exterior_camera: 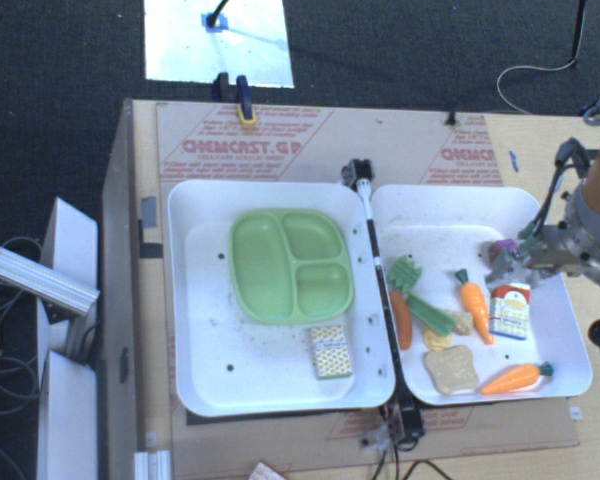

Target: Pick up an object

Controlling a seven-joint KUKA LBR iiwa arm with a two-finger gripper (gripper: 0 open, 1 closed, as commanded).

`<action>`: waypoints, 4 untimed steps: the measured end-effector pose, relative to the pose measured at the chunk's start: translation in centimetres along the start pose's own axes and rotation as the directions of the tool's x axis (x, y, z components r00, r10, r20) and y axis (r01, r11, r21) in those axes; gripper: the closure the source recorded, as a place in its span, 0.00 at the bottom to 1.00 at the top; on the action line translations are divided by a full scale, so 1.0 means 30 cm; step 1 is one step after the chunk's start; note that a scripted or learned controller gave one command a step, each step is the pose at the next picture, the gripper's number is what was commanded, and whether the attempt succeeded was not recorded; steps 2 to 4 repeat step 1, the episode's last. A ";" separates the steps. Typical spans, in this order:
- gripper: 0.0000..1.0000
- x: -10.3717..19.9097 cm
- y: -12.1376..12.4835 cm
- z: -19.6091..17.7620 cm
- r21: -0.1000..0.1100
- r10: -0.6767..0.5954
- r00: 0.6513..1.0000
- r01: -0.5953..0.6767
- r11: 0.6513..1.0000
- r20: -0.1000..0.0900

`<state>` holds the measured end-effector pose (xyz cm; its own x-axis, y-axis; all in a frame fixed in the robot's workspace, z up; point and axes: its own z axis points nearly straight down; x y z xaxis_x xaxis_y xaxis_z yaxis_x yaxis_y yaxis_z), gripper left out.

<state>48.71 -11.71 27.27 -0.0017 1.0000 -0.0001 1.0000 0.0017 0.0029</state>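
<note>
The arm reached in from the right, and its gripper [507, 258] hung low over the right bin [450, 218], just above the small carton [510, 311]. Whether its fingers were spread or closed, I couldn't tell. Two carrots [474, 308] lay nearby, toast [451, 369] at the near edge. Over in the left bin [200, 268] sat a green plate [288, 265].

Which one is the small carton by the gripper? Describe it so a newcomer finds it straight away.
Start at the right-hand white bin, the one crowded with toy food. Near its right side, just below the gripper, stands a small white carton with a red top. Its boxy shape sets it apart from the orange carrot immediately to its left.
</note>
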 end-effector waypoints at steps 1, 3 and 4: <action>1.00 0.020 0.001 0.002 0.000 -0.003 1.000 0.003 1.000 -0.001; 1.00 0.020 0.001 0.002 0.000 -0.003 1.000 0.003 1.000 -0.001; 1.00 0.020 0.001 0.002 0.000 -0.003 1.000 0.003 1.000 -0.001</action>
